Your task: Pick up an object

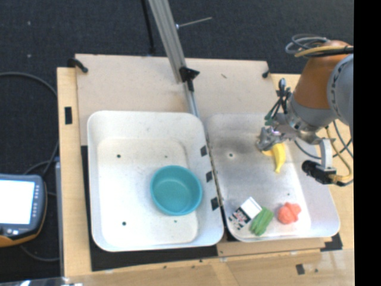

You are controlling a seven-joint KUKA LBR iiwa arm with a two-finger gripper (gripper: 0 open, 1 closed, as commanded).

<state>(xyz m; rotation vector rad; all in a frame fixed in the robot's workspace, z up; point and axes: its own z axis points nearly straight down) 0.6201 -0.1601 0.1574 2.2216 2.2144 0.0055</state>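
Observation:
My gripper (269, 142) is low over the upper part of the right bin (238, 136), with the grey and orange arm reaching in from the right. A yellow banana (278, 158) lies right below it, its upper end touching or tucked under the gripper tip; I cannot tell whether it is gripped. Near the right bin's front edge a green object (261, 221) lies between a small white box with black print (245, 211) and a red-orange object (289, 213).
A teal bowl (175, 189) sits in the left bin (119, 136), toward its front right. A slanted metal pole (172, 40) rises from behind the divide between the bins. A black cable and connector (318, 171) hang beside the arm over the right bin's edge.

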